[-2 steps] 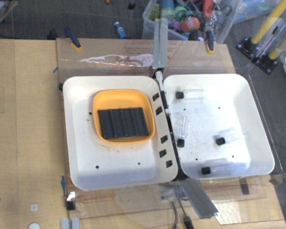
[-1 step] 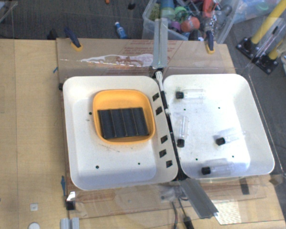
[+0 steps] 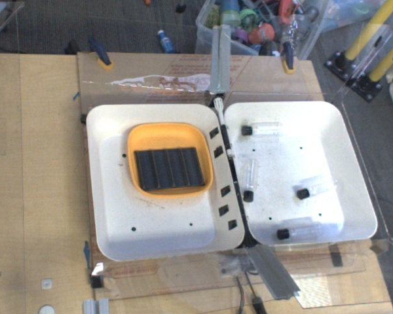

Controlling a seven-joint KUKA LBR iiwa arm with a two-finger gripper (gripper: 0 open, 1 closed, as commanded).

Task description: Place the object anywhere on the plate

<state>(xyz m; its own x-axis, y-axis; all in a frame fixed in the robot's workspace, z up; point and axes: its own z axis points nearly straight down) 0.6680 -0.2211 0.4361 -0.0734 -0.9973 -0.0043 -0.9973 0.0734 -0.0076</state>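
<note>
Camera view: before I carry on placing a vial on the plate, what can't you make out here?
- Clear vials in the right bin: bodies nearly vanish against the white; mainly the black caps read, so exact lie is uncertain.
- Dark ridged block on the orange plate: too coarse to identify.
- Storage tub behind the bench: cut by the top edge, contents jumbled.
- Marks on the left bin floor: too small to tell holes from dirt.

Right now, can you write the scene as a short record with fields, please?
left bin: holds an orange plate
on plate: dark ribbed block
right bin: four clear vials with black caps
vial near top: lying flat
vial near divider: lying flat
vial at right: lying flat
vial near front edge: lying flat
</note>
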